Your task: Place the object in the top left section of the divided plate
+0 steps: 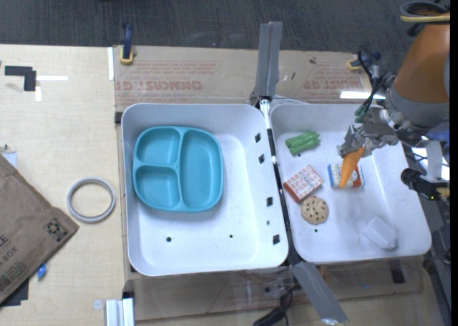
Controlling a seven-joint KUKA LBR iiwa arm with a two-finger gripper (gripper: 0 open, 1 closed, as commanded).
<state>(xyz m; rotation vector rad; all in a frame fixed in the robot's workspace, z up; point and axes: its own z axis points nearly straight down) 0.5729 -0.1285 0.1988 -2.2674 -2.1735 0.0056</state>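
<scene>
Apparently mid-pick: fingers (356,147) closed on the top of an orange carrot (348,169) hanging over the right bin (401,246), next to be carried left to the top left section of the divided plate (178,169).

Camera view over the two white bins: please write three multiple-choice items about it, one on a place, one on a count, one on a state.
1. Where is the light blue divided plastic plate?
A. left shallow white bin
B. right shallow white bin
C. on the bench

2. How many sections does the plate have?
A. two
B. three
C. four

3. What is the orange carrot-shaped toy doing?
A. lying on the plate
B. hanging between the claw fingers
C. resting on the round brown cookie

Answers: 1 A, the plate lies inside the left bin. 2 B, two small sections and one long one. 3 B, its upper end sits in the claw above the right bin.
</scene>
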